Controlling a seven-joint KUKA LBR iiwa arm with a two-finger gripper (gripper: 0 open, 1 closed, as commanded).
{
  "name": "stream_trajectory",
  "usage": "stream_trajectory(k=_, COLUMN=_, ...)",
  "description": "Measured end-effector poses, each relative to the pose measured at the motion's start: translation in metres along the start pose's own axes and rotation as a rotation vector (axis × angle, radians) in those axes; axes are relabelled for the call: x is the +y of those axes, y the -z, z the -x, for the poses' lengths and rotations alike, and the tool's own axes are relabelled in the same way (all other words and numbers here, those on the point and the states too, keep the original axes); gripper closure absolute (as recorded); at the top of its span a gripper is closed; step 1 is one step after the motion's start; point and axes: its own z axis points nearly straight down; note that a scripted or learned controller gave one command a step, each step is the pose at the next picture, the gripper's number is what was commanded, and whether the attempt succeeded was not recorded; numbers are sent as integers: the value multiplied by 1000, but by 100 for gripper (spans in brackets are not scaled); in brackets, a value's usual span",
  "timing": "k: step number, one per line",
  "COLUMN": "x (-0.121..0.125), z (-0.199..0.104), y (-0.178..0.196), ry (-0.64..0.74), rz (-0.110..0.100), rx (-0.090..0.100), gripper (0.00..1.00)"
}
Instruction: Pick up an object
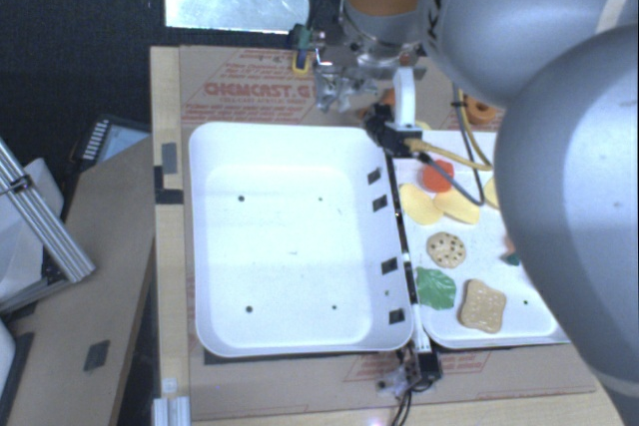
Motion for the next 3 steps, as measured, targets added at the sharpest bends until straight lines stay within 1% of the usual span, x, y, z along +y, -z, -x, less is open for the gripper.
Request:
stream_trajectory(k=1, x=-12, z=-97, y=-28, ry=3, rz=-6, rx=1, gripper=100)
stream_trajectory(k=2, x=-2, z=-90, y=47, ry=-4, rz=3, rx=0, gripper=100)
stream_trajectory(k=3, x=1, z=-90, y=230, ry=-2, rz=15, rx=3, gripper=100)
